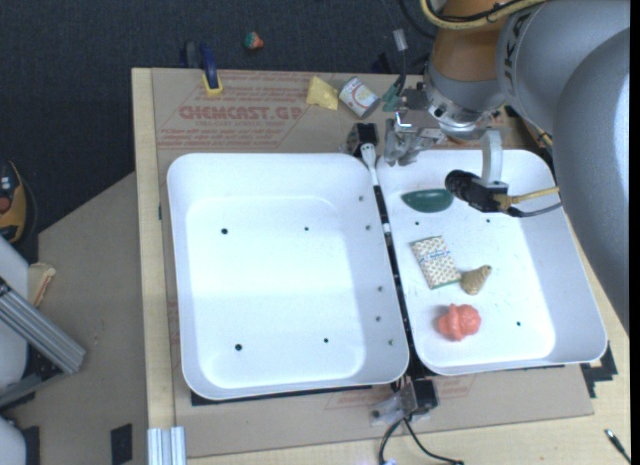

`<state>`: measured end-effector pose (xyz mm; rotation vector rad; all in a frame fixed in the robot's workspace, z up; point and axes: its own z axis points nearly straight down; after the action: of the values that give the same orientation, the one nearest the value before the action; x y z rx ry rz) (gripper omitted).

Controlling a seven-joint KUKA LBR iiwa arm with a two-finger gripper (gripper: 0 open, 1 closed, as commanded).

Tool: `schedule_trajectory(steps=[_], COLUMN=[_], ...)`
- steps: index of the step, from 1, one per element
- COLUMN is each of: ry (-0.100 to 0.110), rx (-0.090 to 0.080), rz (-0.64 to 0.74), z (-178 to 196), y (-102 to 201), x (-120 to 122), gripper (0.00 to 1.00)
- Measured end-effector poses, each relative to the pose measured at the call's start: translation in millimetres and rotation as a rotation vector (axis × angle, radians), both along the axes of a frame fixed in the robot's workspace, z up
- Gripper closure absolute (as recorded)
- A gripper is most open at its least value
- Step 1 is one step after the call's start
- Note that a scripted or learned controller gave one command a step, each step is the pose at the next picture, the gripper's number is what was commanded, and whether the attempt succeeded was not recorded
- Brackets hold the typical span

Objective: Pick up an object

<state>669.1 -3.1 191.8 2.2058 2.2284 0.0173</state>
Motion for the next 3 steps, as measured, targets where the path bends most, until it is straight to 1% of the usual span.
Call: schedule_trajectory(steps=[1, 2, 3], ry=[-0.006, 0.02, 0.0], rx=[0.0, 0.0, -0.011], rz=[-0.002, 0.001, -0.027], z=[133, 78, 185], y=[59, 165, -29], x=[-1, -25, -45], gripper=[1.0, 1.0, 1.0])
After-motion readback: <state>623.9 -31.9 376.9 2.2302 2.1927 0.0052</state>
